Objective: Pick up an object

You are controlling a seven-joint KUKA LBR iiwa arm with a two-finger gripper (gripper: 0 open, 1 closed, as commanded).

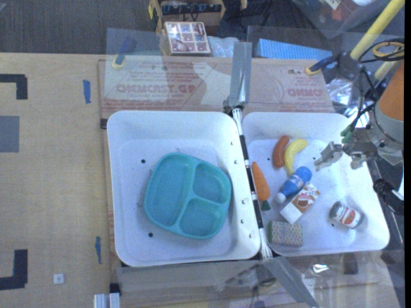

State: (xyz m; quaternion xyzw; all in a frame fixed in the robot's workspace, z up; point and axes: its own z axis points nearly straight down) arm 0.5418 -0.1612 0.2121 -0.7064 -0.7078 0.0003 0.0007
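Two white bins sit on a pale tan desk [51, 191] marked with blue tape strips; the left bin [122, 133] holds a plain teal divided tray [187, 196]. In the right bin [379, 236], just right of the tray, lie an orange carrot [260, 180], a red-orange sausage [280, 151] touching a yellow banana [295, 153], and a blue and white bottle [293, 184]. Further right of the tray are a white and red carton [301, 202], a speckled green sponge [286, 233] and a silver can with a red label [346, 215].

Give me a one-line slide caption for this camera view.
Gripper above the right bin of toy food; teal plate in the left bin.
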